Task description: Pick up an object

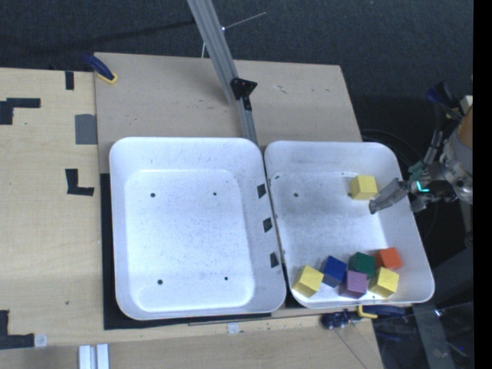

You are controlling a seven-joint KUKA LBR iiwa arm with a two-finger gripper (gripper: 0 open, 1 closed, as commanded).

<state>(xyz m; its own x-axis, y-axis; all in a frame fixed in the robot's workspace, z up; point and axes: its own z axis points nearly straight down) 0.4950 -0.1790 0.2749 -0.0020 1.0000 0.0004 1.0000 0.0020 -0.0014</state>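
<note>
Yellow cube (363,186) in right bin (323,160), pincer (382,201) just beside.

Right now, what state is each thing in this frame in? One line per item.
hand: over the right bin, beside the lone yellow cube, carrying nothing visible
lone yellow cube: resting on the bin floor, apart from the others
right bin: holds seven cubes
yellow cube, blue cube, purple cube, green cube, orange cube, second yellow cube: clustered at the near edge
left bin: sits beside the right one
</note>
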